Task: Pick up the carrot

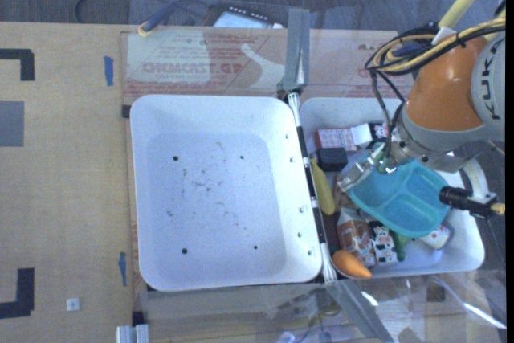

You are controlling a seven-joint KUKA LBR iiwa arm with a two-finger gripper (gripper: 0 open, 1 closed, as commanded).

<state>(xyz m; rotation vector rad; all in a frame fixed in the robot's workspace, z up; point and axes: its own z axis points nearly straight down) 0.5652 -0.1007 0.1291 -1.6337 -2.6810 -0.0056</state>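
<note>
The big left bin (152, 120) is sitting far to the left of the claw (377, 166), and it is showing just little specks on its white floor. The right bin (474, 253) is sitting under the claw, and lots of small things are lying in it.

A yellow banana (323, 187) is lying just left of the claw, by the wall between the bins. The carrot (351, 263) is lying below and a little left of the claw, in the near left corner of the right bin. It is touching a little printed packet (357, 237). A blue tray (401, 201) is lying right by the claw, between it and the carrot's side of the bin.

To do this well, I think the claw is needing to come down over the carrot's middle, away from the bin wall and the packet.

The claw is hanging low by the blue tray. I cannot tell how wide it is, and it does not seem to be holding the carrot.
</note>
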